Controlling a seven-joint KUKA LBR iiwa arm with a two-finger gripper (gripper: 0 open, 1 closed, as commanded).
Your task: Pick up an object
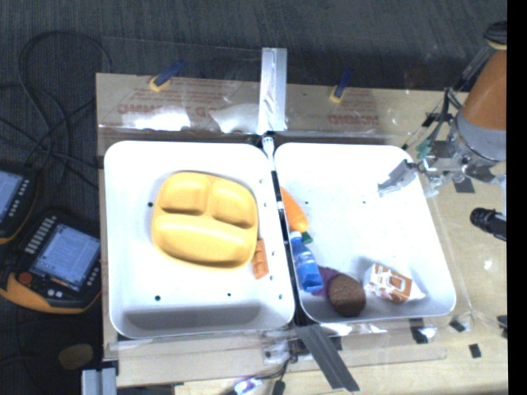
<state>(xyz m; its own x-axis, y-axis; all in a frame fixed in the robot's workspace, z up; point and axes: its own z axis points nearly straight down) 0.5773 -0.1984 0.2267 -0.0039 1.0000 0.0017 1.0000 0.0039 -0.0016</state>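
My gripper (405, 176) hangs over the right bin (362, 179), near its far right corner, with nothing under it but bare bin floor. Along that bin's left wall lie an orange carrot-like piece (293, 211) and a blue bottle (306, 268). A brown rounded lump (346, 295) sits at the near edge, and a white and orange carton (391, 284) lies to its right. The left bin (123, 220) holds a large yellow divided tray (204, 219) and a small orange piece (260, 260) by its right wall.
The arm with its orange band (492, 89) comes in from the right above the bench. A clear plastic sheet (198, 109) with clips lies behind the bins. Handheld controllers (53, 257) and cables rest on the floor to the left.
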